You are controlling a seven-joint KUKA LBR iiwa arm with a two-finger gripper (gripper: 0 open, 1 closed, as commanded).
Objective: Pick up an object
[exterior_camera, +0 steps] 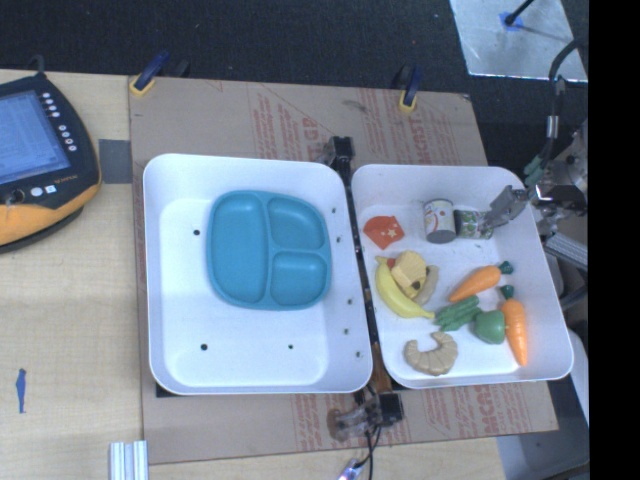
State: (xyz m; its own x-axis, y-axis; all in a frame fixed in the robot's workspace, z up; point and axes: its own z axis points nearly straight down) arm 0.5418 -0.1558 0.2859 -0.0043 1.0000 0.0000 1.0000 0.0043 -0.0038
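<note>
At right of the frame, my end effector (492,218) sits low in the right bin (556,360), just beside the small can (438,220); whether it is apart or together I cannot tell. Carrots (474,282) lie below.

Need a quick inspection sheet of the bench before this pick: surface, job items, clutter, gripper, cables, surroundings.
Surface: cardboard sheet clamped on a wooden bench, bearing left bin and right bin.
Job's things: right bin holds can, red piece, banana, two carrots, green vegetable, croissant.
Clutter: blue divided plate in left bin.
Gripper: gripper low over right bin, beside the can; finger state unclear.
Cables: one at upper right.
Surroundings: teach pendant at left.
</note>
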